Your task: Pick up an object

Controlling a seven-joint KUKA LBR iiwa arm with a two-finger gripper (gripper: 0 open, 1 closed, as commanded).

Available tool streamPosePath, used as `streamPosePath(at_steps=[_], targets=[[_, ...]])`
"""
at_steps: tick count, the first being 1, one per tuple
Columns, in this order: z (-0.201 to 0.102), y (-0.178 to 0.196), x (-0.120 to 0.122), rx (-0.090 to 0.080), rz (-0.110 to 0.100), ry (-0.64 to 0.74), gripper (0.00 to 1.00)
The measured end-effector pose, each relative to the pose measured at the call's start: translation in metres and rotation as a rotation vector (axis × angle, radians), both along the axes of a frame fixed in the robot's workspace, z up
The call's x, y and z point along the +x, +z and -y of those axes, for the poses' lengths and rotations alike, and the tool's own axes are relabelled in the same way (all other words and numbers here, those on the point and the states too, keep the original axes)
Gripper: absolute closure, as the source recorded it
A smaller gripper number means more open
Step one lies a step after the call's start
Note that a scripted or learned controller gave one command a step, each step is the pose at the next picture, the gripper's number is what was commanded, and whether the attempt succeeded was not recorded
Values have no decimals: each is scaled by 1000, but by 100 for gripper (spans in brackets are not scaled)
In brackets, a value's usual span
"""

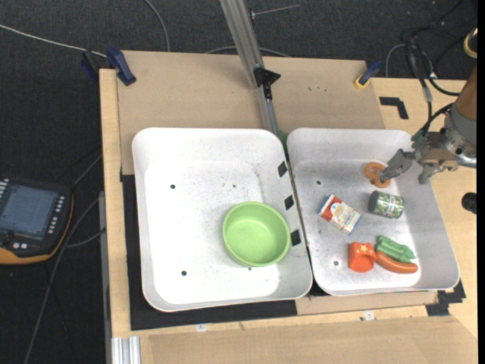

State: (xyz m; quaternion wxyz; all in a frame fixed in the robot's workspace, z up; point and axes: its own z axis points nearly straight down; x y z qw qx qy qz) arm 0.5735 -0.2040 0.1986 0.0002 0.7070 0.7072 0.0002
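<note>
Dark carpet surrounds the counter (189, 89); over the right bin (436, 241), the tool (410, 167) hangs spread wide and empty above the can (386, 204). Better to centre over it, then descend straight.

1 fixed camera looks down aslant on both bins (151, 158)
</note>
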Motion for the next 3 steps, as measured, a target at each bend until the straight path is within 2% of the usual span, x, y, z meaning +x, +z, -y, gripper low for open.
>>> streamPosePath(at_steps=[2,3], targets=[[0,-97,5,1,-5,0,0],[0,-83,7,0,2,0,100]])
